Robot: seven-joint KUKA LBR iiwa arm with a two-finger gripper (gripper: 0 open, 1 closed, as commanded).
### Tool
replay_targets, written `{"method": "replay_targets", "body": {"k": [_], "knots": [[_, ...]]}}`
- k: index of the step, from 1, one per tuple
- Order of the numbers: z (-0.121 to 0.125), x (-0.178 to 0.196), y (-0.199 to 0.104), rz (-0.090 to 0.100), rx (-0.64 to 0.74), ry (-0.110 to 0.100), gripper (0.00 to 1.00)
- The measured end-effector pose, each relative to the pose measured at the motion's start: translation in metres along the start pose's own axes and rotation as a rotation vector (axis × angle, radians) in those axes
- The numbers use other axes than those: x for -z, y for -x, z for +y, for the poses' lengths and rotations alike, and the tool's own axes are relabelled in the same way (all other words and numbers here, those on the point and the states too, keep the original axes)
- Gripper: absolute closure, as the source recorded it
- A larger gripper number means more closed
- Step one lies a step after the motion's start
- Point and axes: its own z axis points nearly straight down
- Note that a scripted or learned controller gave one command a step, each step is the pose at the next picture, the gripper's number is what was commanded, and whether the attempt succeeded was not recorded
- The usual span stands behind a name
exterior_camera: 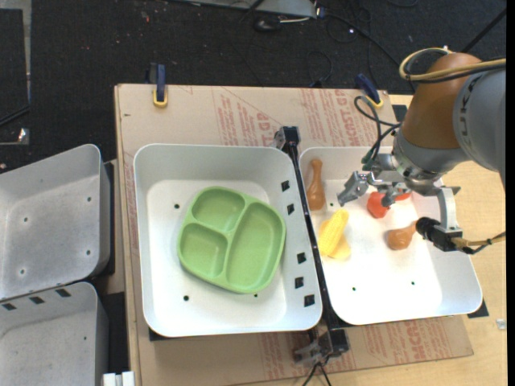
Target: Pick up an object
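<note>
gripper point(383, 190) over red object point(376, 205) | finger state: cannot tell | risk: off-centre descent nudges it toward yellow corn point(335, 233)

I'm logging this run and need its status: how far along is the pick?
Done: the arm has reached into the right bin, and the claw sits low over a red object. In hand: nothing visibly gripped. Left: closing on something and lifting it. The yellow corn, brown drumstick and tan piece lie in that bin; the green tray lies in the left bin.
</note>
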Motion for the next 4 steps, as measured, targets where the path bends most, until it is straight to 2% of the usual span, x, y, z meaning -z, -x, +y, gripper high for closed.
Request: {"method": "replay_targets", "body": {"k": [1, 2, 3, 4], "knots": [[0.008, -0.061, 0.000, 0.001, 0.001, -0.001, 0.00], [0.008, -0.065, 0.000, 0.000, 0.000, 0.003, 0.00], [0.008, -0.057, 0.000, 0.000, 0.000, 0.003, 1.00], [0.012, 0.001, -0.009, -0.001, 0.005, 0.011, 1.00]]}}
